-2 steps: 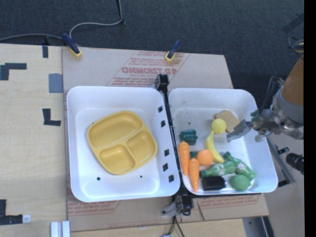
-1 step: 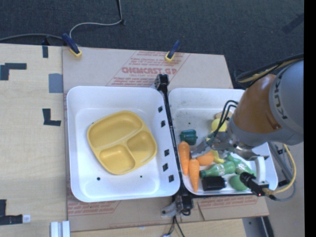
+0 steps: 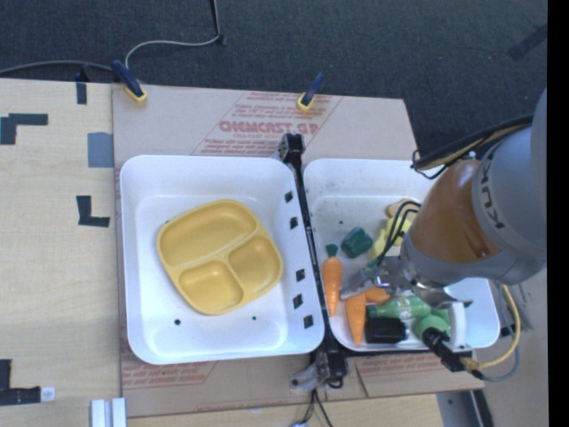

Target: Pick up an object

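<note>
A pale wood-grain tabletop (image 3: 44, 238) is seen at the far left, marked with dark tape pieces, and a flat sheet of brown printed cardboard (image 3: 258, 123) is laid over it beneath the bins. The left bin (image 3: 142, 265), shallow, white and round-cornered, is occupied by a yellow plastic tray (image 3: 220, 255) with three smooth moulded compartments, set at a slant. A black divider strip (image 3: 302, 238) is seen between the two bins. In the right bin (image 3: 356, 194), several small objects are gathered near its lower half: an orange carrot-shaped piece (image 3: 332, 283) lying just beside the divider, a second orange piece (image 3: 356, 317) below it, a small dark green block (image 3: 357, 241), a yellow piece (image 3: 391, 234) partly hidden by the arm, and a black rectangular object (image 3: 385, 330) beside bright green items (image 3: 418, 311). The grey arm (image 3: 484, 212), with its glossy orange band, is lowered over this cluster. The pincer (image 3: 384, 285) is placed among the objects; its opening cannot be told, nor whether anything is held.
</note>
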`<move>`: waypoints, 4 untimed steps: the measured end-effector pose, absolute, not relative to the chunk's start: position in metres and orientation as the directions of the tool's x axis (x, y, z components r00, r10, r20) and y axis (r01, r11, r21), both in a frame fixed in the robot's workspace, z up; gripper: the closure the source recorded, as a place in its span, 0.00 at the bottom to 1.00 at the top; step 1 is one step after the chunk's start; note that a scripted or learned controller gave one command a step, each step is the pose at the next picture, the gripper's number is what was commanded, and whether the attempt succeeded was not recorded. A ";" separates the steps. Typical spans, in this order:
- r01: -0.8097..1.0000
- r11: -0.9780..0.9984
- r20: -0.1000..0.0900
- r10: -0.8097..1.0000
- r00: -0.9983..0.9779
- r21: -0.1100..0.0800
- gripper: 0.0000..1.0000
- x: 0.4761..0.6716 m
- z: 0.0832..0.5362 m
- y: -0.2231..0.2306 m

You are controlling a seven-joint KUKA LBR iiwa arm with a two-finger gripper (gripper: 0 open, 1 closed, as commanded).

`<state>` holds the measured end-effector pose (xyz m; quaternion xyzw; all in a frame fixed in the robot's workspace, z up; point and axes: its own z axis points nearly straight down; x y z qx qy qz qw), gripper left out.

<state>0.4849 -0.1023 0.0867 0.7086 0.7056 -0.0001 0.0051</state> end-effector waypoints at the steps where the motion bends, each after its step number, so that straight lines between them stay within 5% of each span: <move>1: 1.000 -0.004 -0.006 1.000 0.004 0.008 1.00 0.486 0.097 -0.102; 2: 1.000 0.002 0.001 1.000 -0.002 -0.001 1.00 0.534 0.184 -0.026; 3: 1.000 0.002 0.000 1.000 -0.002 -0.002 0.00 0.534 0.184 -0.026; 4: 1.000 -0.001 -0.002 1.000 0.001 -0.002 0.00 0.572 0.120 -0.094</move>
